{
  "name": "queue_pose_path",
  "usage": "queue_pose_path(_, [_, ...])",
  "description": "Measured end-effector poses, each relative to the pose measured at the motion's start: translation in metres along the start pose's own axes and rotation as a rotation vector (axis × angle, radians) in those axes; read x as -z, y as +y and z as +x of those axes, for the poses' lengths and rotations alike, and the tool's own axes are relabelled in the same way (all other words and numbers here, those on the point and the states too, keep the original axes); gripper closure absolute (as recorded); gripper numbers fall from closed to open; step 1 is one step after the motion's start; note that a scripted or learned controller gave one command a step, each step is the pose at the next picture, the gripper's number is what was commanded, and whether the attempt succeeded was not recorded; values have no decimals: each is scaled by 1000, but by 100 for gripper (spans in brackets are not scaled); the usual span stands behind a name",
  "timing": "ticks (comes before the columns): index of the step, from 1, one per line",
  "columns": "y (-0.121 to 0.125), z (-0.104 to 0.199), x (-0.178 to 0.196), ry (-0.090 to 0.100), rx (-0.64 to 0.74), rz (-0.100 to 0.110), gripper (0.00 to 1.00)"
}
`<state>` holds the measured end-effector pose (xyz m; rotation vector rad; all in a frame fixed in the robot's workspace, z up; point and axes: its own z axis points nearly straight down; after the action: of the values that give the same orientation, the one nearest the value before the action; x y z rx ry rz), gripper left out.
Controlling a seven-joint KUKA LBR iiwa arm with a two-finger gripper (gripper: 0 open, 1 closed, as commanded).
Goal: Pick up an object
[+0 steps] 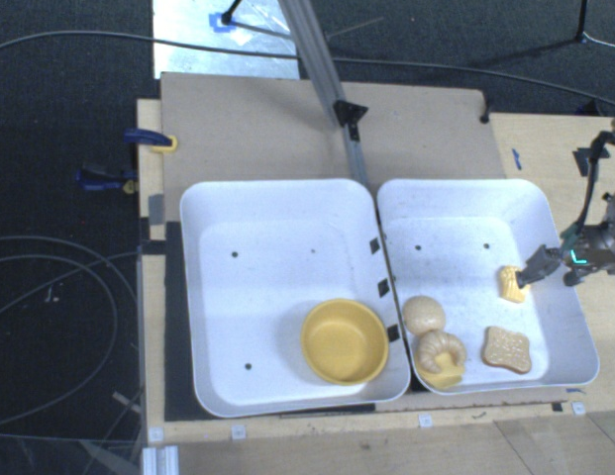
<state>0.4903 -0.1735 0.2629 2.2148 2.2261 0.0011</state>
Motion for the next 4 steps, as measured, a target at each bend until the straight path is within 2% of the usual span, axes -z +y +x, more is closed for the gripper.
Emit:
queue_pose_path(1, [0,0,0,0,0,-1,0])
queue_pose_path(2, [-2,0,-63,2,-4,5,0])
queue_pose_path(4, [5,-5,-163,1,-5,3,0])
